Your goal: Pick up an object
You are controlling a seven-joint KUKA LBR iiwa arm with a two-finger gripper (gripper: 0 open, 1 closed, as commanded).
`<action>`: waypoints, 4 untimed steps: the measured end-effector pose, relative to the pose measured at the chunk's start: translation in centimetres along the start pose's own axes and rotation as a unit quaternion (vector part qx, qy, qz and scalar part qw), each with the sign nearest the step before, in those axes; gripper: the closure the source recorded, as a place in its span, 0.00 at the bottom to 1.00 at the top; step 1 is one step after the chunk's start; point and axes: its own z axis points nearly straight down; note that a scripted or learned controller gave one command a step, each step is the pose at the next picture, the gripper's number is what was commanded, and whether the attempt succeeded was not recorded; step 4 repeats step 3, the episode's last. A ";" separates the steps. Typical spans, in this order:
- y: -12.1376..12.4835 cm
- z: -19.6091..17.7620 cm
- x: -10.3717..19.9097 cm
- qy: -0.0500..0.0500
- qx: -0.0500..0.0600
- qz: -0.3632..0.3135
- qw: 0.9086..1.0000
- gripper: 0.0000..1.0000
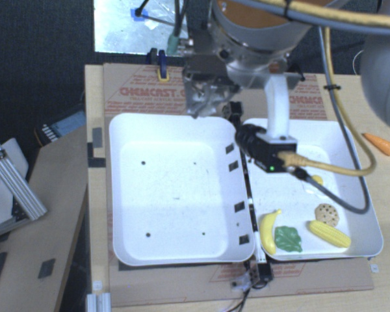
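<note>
Toy foods lie in the near part of the right bin (361,194). They are a yellow banana (268,231), a green leafy piece (288,238), a corn cob (329,234) and a round speckled cookie (325,214). A small yellow piece (316,179) peeks out behind a cable. My gripper (207,101) hangs high over the back rim of the left bin (127,174), near the divide between the bins, far from the foods. I see nothing held in it. The arm's bulk hides the back of the right bin.
A white bracket with a black box (268,149) and a yellow cable (338,169) hangs over the right bin. An orange carrot (381,143) lies outside the bins at the right edge. A blue and yellow clamp (161,64) sits behind the left bin.
</note>
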 end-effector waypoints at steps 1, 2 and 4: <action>-0.2 14.4 -0.1 -0.005 0.008 0.004 1.000 1.00; -0.5 30.8 -0.3 -0.005 0.010 0.004 1.000 1.00; 2.0 45.5 -0.2 -0.001 -0.001 0.005 1.000 1.00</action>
